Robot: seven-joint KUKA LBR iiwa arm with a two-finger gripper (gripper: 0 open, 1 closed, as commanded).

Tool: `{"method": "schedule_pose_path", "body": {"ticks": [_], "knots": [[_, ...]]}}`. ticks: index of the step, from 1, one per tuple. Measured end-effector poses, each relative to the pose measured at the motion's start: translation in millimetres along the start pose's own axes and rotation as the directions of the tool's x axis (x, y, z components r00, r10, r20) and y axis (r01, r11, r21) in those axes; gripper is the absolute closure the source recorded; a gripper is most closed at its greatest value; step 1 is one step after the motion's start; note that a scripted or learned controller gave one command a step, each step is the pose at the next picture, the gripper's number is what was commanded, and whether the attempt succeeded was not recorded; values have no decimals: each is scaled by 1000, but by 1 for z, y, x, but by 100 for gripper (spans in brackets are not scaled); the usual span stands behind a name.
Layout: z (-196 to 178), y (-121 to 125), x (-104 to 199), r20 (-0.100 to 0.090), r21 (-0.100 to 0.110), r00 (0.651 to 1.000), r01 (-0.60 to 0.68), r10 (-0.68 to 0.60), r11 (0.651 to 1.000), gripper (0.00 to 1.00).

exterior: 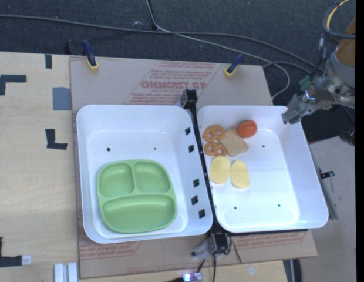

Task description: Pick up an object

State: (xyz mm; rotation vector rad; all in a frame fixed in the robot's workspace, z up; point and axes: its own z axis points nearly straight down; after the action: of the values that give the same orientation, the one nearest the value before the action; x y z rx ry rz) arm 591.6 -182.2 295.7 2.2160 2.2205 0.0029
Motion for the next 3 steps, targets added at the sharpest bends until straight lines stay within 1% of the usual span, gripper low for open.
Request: {"method": "schedule_pose_path", "body": {"ticks": [1,2,3], "knots": [[2,6,55,-3,4,1000,4,-4,1000,100],[13,20,110,-3,6,1000,5,-5,1000,100],[39,20,158,-3,8,1000,4,-4,1000,100]]}}
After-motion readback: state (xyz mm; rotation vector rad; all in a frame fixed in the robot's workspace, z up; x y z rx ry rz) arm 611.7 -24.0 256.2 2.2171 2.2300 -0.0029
